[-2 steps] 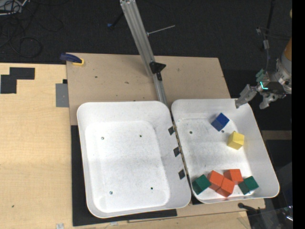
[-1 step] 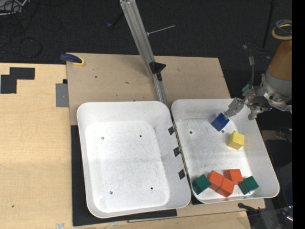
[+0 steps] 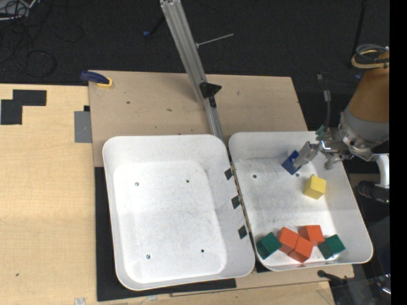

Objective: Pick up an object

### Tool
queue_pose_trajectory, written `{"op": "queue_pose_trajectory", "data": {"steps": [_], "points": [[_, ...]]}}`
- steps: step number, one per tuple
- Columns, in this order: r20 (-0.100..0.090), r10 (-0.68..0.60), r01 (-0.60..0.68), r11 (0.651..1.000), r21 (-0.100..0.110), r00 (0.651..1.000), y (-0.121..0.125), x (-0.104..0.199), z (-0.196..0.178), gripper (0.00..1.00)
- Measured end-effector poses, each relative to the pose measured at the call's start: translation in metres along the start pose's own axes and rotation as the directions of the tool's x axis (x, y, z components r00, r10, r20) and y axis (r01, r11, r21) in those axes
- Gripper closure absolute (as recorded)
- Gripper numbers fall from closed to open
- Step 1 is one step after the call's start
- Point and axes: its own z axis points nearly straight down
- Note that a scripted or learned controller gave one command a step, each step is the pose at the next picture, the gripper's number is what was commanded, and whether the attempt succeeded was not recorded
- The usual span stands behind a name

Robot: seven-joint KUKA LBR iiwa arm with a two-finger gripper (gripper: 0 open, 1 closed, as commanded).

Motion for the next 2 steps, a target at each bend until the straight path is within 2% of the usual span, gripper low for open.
{"op": "queue_pose_trajectory", "data": {"steps": [1,2], "points": [[-0.001,0.002,-0.002,1.000,0.000,1.000,-0.002,0.006,0.046,0.00],[0.001,0.005,-0.005,1.000,-0.005,1.000,-0.001,0.004,0.032,1.00]]}}
